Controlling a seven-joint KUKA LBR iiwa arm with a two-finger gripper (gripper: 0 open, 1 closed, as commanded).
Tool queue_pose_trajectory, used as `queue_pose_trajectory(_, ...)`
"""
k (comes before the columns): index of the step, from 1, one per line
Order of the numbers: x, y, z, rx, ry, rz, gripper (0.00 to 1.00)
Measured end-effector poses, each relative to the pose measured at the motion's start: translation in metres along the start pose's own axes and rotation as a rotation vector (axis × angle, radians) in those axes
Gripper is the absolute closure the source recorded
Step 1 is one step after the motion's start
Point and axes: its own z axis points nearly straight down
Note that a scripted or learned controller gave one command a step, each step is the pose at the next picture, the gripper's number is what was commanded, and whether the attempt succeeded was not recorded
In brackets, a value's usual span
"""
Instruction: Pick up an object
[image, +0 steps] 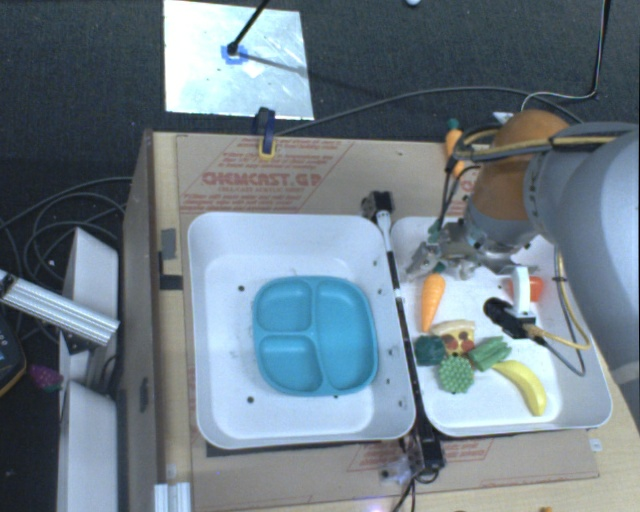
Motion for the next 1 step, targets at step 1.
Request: queue_pose_trajectory(1,-0.002,-0.0041,0.0,0.001,0.0,0.002,0.0)
